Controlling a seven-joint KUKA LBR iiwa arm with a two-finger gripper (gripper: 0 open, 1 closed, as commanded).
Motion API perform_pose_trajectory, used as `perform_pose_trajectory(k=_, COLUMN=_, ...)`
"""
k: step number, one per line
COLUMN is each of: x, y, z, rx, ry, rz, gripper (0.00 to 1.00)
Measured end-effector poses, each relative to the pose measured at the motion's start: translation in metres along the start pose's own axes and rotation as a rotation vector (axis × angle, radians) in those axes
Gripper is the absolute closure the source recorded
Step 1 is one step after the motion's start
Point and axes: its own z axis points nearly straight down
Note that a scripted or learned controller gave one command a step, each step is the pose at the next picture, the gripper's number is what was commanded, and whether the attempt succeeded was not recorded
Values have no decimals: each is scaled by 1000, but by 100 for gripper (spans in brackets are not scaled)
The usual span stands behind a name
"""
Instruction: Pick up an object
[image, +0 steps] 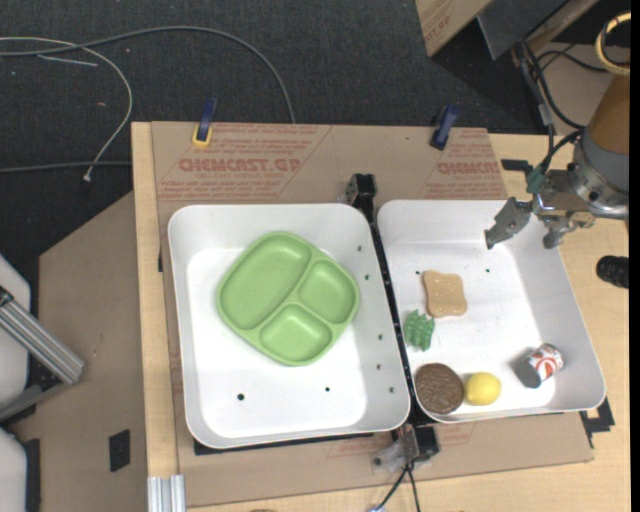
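Seen from above: a grey robot arm is reaching in from the right, its gripper (529, 226) hanging over the far right corner of the right bin (570, 300) with both fingers spread apart and nothing between them. The fingers (503, 226) are pointing down toward bare white floor, which suggests the arm is poised before choosing a target rather than committing to 1 yet.

5 small things are lying in the right bin, any of which could serve the task. A tan slice of toy bread (444, 294) is sitting nearest the gripper, near the middle of the bin. Just below it, against the divider side, a green leafy piece (419, 329) is resting. Along the near edge, a brown round cookie (438, 388) is touching or nearly touching a yellow ball (483, 388), and a small red-and-white can (541, 365) is lying tilted, apart toward the right wall.

The left bin (200, 400) is carrying a green divided plate (288, 297) with 3 compartments, lying flat and turned at an angle, likely a drop-off spot.

The bread looks like the easiest pick: it is closest and standing clear of its neighbours, though its flatness may be making a grip tricky.
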Motion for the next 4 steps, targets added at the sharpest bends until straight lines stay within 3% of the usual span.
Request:
perform_pose_trajectory(k=1, x=0, y=0, z=0, rx=-1, ry=0, rz=0, gripper=0)
perform_pose_trajectory(k=4, x=1, y=-5, z=159, rx=4, ry=1, rz=0, gripper=0)
